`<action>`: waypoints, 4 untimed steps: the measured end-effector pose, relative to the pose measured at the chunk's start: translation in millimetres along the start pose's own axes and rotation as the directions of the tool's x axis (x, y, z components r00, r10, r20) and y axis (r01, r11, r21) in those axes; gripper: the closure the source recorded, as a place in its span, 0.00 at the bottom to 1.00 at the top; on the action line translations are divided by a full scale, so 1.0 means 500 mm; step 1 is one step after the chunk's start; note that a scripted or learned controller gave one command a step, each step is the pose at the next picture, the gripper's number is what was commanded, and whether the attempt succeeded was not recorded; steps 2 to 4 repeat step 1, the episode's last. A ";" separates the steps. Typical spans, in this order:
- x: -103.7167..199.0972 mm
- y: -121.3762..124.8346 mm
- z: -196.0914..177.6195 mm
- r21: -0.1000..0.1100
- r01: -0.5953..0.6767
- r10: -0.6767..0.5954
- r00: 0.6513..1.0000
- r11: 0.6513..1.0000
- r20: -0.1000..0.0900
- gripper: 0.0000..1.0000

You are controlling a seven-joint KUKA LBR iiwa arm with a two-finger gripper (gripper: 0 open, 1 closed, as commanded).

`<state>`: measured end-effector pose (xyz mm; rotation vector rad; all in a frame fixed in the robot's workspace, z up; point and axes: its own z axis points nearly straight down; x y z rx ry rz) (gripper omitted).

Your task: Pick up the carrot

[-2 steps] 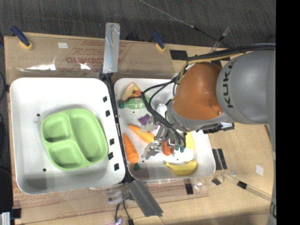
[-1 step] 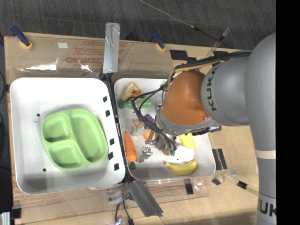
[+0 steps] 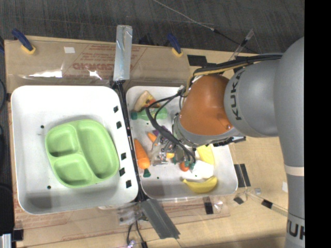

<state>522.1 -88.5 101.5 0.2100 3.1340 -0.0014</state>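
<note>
An orange carrot [image 3: 141, 155] lies along the left wall of the right bin [image 3: 170, 189], its green tip toward the front. My gripper [image 3: 164, 153] hangs low over the middle of that bin, just right of the carrot, under the arm's orange band. The carrot lies on the bin floor, apart from the gripper by a small gap. The wrist and cables hide much of the gripper.
The left bin [image 3: 31, 112] holds a green divided plate [image 3: 81, 152]. In the right bin lie a yellow banana [image 3: 202, 183], a small orange piece [image 3: 151, 136], a tan and yellow item [image 3: 143, 100] at the back, and green bits.
</note>
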 end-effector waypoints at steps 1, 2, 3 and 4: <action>0.098 0.074 -0.186 -0.002 -0.108 0.108 0.994 0.994 0.005 1.00; 0.098 0.074 -0.186 -0.002 -0.108 0.108 0.994 0.994 0.005 1.00; 0.098 0.074 -0.186 -0.002 -0.108 0.108 0.994 0.994 0.005 1.00; 0.098 0.074 -0.186 -0.002 -0.108 0.108 0.994 0.994 0.005 1.00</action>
